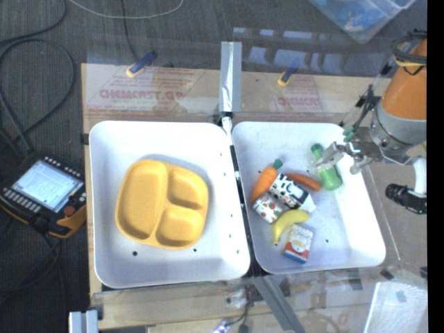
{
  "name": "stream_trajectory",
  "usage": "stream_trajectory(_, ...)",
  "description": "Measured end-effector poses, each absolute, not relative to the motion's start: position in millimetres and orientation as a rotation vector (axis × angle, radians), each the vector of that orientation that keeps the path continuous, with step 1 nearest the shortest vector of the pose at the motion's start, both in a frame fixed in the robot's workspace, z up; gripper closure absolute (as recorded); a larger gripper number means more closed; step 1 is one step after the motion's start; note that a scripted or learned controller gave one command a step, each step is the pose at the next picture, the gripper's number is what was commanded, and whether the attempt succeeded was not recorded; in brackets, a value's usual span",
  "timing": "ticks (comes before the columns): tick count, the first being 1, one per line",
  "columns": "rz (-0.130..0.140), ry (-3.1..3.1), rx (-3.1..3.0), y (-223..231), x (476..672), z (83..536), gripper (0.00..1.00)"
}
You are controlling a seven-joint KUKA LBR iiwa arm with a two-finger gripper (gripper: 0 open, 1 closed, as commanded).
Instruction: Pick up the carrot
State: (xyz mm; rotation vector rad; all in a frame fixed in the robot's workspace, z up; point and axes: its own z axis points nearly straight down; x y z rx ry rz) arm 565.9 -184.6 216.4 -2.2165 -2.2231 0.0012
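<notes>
Your two white bins sit side by side: the left bin (104,207) holds a yellow divided tray (163,203), likely the drop spot. The right bin (361,241) holds the jumble. The arm (406,96) enters at the right edge of the frame, its gripper (340,152) hovering above a green bottle (329,173); finger state cannot be told. The carrot (265,180) lies left of centre, tilted, touching a spotted carton (281,194), near a banana (288,222).
</notes>
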Motion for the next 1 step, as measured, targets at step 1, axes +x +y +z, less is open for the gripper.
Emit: stream_trajectory(1, -0.018, -2.552, -1.858, -140.4, 576.0, 123.7, 0.0)
